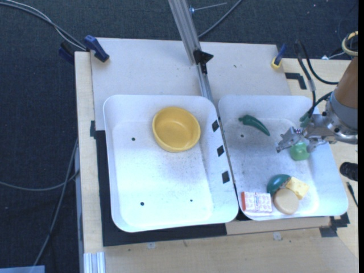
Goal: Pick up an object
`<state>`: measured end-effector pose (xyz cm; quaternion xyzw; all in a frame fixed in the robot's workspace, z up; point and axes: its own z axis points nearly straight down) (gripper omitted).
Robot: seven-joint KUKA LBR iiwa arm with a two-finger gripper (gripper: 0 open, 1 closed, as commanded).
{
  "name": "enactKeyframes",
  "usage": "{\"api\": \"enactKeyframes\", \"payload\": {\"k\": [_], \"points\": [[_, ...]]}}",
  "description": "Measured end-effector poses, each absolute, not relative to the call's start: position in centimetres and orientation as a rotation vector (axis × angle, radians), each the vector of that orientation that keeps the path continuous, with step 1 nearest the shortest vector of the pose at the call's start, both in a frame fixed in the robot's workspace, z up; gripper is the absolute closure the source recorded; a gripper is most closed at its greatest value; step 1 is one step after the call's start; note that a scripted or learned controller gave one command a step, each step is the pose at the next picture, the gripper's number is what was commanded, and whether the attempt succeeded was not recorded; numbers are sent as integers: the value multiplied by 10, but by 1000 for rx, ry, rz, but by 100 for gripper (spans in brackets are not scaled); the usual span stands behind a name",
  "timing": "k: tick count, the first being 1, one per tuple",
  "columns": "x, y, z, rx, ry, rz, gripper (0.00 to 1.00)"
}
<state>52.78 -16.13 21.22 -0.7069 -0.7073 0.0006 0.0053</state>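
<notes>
Nearest us, a red-and-white packet (256, 202) lies well below the gripper (291, 141). We cannot tell its grip state; a light green object (299, 152) sits just beside it in the right bin (335, 201), not lifted, so the pick remains undone.

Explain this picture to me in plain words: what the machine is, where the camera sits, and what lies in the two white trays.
The picture comes from one camera fixed above a bench, looking down at a slant. The machine is a robot arm reaching in from the right; its gripper hovers over the right bin. Just under it lies a light green object; whether it is gripped is unclear. That bin also holds a dark green pepper-like piece, and near its front edge a teal object, a yellow wedge, a tan round piece and a small red-and-white packet. The left bin holds a yellow bowl.
</notes>
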Motion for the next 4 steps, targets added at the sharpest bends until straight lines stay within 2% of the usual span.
{"api": "enactKeyframes", "payload": {"k": [1,2,3,4], "points": [[518,-166,162,-2210,-2208,10,0],[519,-164,118,-2209,-2208,9,0],[518,-163,94,-2210,-2207,6,0],[520,-163,108,-2211,-2212,-1,100]]}}
